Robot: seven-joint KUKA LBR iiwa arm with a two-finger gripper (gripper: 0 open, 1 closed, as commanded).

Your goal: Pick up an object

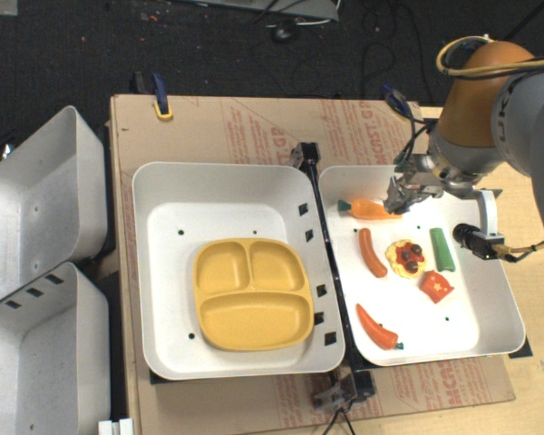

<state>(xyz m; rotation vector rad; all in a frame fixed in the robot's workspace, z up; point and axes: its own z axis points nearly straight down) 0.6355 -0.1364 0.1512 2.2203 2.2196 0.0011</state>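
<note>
Dark floor w/ cables surrounds a cardboard-topped tabletop (218, 130) bearing two white bins. Left bin (154, 198) holds a yellow divided plate (252, 293). Right bin (499, 324) holds toy food spread apart, likely so each can be grabbed alone. The end effector (401, 198) sits low at the right end of the toy carrot (370, 209), probably the target; can't tell its grip state.

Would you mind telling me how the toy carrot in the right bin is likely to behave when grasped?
The carrot looks like smooth moulded plastic, so probably stiff, light and somewhat slippery. Its rounded, tapered shape suggests it may roll or swivel if pinched off-centre by the gripper.
</note>
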